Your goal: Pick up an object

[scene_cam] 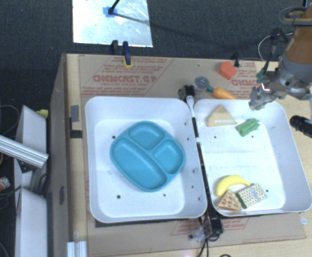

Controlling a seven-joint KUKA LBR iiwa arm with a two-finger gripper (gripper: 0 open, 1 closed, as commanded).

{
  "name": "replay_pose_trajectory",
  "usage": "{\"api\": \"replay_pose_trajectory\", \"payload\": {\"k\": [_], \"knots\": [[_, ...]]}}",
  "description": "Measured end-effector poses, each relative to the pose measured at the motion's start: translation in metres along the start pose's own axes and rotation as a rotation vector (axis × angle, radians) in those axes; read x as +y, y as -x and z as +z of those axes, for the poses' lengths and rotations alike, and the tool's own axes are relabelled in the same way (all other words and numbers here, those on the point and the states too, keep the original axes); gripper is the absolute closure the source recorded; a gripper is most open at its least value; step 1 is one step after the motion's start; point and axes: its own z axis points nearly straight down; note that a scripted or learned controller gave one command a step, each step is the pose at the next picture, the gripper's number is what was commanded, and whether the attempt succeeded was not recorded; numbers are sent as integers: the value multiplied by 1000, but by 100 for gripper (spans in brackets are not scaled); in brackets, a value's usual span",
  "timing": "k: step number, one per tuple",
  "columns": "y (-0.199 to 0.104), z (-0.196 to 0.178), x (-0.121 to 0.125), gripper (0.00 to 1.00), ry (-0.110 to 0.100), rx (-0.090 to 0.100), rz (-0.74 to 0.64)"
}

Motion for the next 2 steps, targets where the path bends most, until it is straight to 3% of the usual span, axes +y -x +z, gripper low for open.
{"api": "replay_pose_trajectory", "payload": {"k": [1, 2], "knots": [[-26, 49, -20, 100, -3, 0, 0], [-25, 49, -19, 0, -1, 0, 1]]}}
